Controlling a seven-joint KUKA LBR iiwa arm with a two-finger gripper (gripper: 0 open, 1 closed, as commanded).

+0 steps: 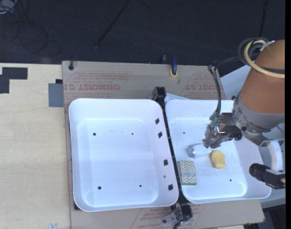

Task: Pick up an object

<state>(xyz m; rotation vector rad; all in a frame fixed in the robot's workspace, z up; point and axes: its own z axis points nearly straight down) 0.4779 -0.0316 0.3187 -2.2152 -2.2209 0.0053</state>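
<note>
On the desk [30, 142] I see 2 white bins, and the left bin [117, 154] comes first. In the right bin [231, 187] a small green-patterned packet [187, 172] lies near the divider, then a small clear object [192, 150], then a yellow lump [218, 159]. My pincer [213, 138] is low over this bin, just above the yellow lump; whether it is spread or pressed together I cannot tell.

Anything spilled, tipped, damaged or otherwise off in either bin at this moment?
Nothing stands out. The right bin holds a yellow lump, a small green patterned packet lying flat near the divider, and a small clear rounded object beside the gripper. All sit inside the bin; no spill or damage shows.
</note>
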